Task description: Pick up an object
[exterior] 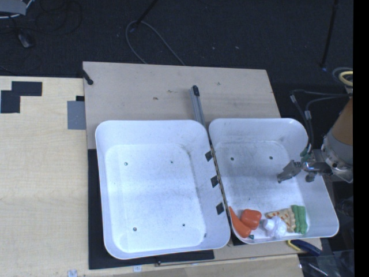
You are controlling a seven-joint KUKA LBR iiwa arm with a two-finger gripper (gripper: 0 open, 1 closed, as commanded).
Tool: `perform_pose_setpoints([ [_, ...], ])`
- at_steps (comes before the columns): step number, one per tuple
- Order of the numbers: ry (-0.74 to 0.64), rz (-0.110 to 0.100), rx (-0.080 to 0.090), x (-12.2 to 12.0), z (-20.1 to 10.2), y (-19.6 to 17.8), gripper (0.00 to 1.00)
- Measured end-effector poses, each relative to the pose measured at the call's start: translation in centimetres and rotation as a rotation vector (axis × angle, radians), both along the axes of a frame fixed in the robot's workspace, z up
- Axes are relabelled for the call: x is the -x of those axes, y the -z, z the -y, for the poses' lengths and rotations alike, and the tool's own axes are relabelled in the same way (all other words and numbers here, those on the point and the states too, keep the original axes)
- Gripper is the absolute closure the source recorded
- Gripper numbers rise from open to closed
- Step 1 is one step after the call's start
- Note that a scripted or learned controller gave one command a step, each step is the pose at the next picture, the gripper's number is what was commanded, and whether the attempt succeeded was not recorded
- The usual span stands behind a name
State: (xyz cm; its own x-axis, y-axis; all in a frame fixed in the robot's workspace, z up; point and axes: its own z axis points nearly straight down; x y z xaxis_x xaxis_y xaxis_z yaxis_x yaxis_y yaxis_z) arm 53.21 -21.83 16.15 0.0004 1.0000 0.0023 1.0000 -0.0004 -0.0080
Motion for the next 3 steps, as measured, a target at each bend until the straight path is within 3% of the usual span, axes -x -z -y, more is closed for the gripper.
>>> perform_pose_setpoints([
  [1,-0.004,0.007,0.001,3.5,-8.4,7.5,0.00],
  [2,-0.001,0.011,0.003,3.7,-11.8,7.4,0.00],
  [3,0.002,0.011,0.002,3.7,-11.7,6.3,1.00],
])
